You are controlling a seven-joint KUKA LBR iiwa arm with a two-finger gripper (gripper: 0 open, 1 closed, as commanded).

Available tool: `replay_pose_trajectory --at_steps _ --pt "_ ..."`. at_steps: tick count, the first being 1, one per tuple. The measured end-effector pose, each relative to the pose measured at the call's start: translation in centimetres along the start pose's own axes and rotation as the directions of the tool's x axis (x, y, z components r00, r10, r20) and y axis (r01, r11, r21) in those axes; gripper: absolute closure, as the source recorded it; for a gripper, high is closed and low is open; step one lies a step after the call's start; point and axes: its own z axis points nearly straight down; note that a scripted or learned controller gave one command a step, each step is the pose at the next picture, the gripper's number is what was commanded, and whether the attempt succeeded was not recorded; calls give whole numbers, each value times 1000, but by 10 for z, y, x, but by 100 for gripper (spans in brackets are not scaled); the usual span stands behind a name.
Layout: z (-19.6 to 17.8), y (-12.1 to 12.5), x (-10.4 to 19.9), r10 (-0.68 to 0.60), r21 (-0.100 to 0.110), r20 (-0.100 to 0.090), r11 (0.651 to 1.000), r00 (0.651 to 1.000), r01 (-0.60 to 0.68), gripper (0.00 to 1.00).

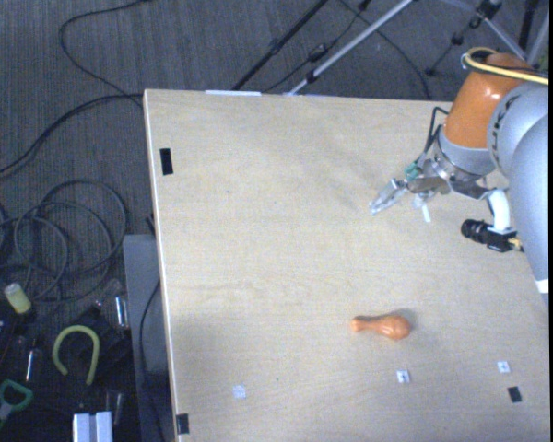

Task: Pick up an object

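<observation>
Orange object on bench, end effector well apart

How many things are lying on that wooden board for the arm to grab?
1: a small orange pear-shaped object lies near the board's lower middle, apart from the gripper hovering upper right.

Bench top: pale tan wood-grain board, plain, with a few small black rectangular marks near its edges and small white square tags toward the lower right. Object: orange, pear-shaped, uniform in tone, slightly paler at the narrow end. Arm: light grey casing with an orange band above the wrist; a yellow cable loops over the band. Gripper: silvery metal with faint green touches. Floor: dark grey carpet, finely ribbed, crossed by black cables. Hook-shaped item at lower left: yellow-green.
</observation>
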Motion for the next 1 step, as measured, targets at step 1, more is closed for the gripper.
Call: replay_pose_trajectory --at_steps 1 --pt "0 0 0 -280 -2 -1 960 960 280 0"
